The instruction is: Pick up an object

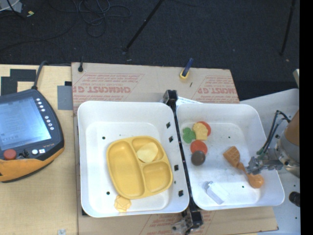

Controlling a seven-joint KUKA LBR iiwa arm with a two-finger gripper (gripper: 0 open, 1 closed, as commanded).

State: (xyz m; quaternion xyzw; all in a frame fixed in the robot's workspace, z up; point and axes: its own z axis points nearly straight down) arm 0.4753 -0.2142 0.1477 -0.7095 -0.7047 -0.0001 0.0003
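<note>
The claw point(254, 166), its grip state impossible to tell, sits in the right bin point(230, 202) over an orange toy point(243, 168) whose long axis runs from ten to four o'clock.

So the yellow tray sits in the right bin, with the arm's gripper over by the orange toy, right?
Not quite: the camera view shows the yellow tray in the left bin, not the right. The gripper is indeed beside the orange toy.

A gripper point(256, 166) hangs low in the right bin point(266, 196) beside an orange toy point(255, 181); a yellow tray point(138, 174) fills the left bin point(90, 131).
</note>
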